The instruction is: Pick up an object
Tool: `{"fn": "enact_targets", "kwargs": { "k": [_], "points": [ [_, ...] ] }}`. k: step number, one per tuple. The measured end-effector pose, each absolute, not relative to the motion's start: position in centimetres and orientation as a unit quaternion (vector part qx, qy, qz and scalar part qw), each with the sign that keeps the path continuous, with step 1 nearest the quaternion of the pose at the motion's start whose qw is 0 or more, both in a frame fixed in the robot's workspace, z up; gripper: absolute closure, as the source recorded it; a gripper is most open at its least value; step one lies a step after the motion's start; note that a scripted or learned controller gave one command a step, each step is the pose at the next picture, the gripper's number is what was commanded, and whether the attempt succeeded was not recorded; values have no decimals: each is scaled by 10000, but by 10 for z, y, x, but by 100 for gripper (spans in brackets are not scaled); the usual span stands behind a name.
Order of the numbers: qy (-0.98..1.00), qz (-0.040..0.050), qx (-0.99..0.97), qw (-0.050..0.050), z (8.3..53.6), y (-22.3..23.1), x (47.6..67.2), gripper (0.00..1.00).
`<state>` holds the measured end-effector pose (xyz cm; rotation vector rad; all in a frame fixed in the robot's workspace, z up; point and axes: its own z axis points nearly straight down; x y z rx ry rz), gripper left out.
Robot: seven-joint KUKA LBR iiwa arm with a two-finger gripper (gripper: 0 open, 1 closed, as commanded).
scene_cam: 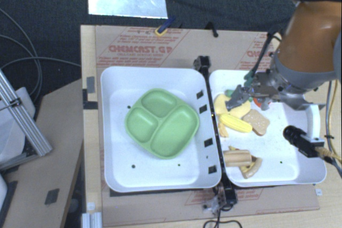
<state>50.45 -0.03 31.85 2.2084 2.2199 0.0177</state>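
Observation:
My gripper [239, 99] hangs low over the upper left part of the right bin [299, 168], right above a cluster of toy foods. Under it lies a pale yellow piece [220, 104], with a yellow corn cob [235, 124] just below. A brown bread slice [259, 122] rests to the right of the corn. Small green [230, 93] and orange [258, 100] bits peek out beside the gripper. Nothing is seen held.
A tan log-shaped piece [236, 157] and a tan crescent [251, 167] lie near the right bin's front wall. The left bin [115, 168] holds a green divided plate [162, 123]. The bulky arm [310, 40] covers the right bin's far right corner.

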Motion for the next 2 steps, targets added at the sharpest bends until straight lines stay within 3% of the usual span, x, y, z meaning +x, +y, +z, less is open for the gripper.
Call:
{"fn": "enact_targets", "kwargs": {
  "k": [1,2],
  "points": [
    [7123,29,7019,-1,333,95,486,0],
    [7102,26,7039,16,343,89,488,100]
  ]
}}
